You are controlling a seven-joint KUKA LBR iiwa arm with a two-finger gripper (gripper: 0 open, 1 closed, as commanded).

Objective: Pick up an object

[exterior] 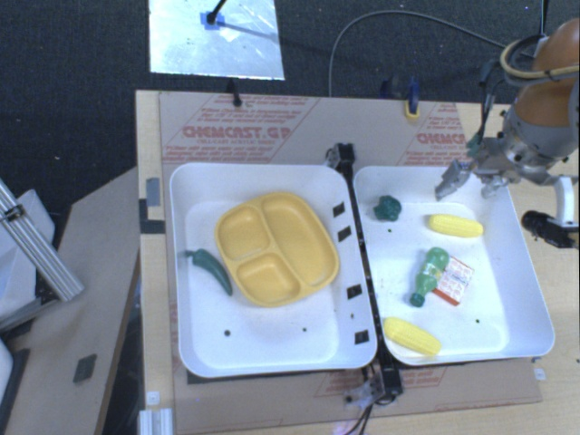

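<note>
Camera view from above takes in both white bins, and the things to be picked lie in the right bin. I count two yellow corn cobs there. One corn cob lies in the upper part of the bin with its long axis nearly level across the picture, tipped slightly down to the right. The other corn cob rests at the lower left corner of that bin, close to the divider, its long axis running from upper left to lower right. Between them lies one green bottle, its long axis steep, cap end pointing down and to the left, with its body touching a small red and white packet on its right. One dark green lump, like a small broccoli head, sits near the bin's upper left corner, apart from the rest.

Over the bin's upper right part hangs the tool, its two fingers spread apart with nothing between them, just above and to the right of the upper corn cob without touching it.

Across the divider, the left bin carries one yellow tray with three compartments, and one green pepper lies just beside the tray's left edge, slanting down to the right. Both bins sit on the worktop.
</note>
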